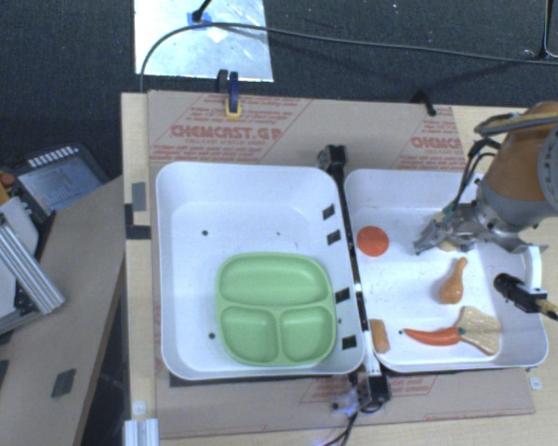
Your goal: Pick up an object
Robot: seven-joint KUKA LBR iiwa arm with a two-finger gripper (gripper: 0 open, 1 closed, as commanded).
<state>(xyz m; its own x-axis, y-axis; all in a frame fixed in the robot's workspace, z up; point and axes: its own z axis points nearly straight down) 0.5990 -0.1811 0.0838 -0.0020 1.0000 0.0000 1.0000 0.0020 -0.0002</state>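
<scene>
**Arm low in the right bin, nothing lifted yet**

The arm [525, 170] reaches in from the right, its orange band above the wrist, and the gripper [439, 238] sits low in the upper part of the right bin [400, 189]. Whether that claw is apart or together, I cannot tell; from this slant the tip is a grey blur against the white floor, with something pale just beside it that I can't make out.

The candidates: an orange ball-like object [373, 241] just left of the gripper, close to the divider. A tan drumstick-shaped toy [452, 282] lies below the gripper, near but apart from it. Further down, a red chili pepper [431, 335] lies flat, its tip touching a slice of toast [480, 329], and a small tan block [379, 335] sits by the bin's left wall. Over in the left bin [251, 189], a green divided plate [276, 308] rests alone.

My read: this is the approach or grasp-attempt stage, with no object visibly between the claw tips. The next move calls for closing on whichever piece lies under the tip, then a straight lift. The round orange piece looks liable to roll away.
</scene>
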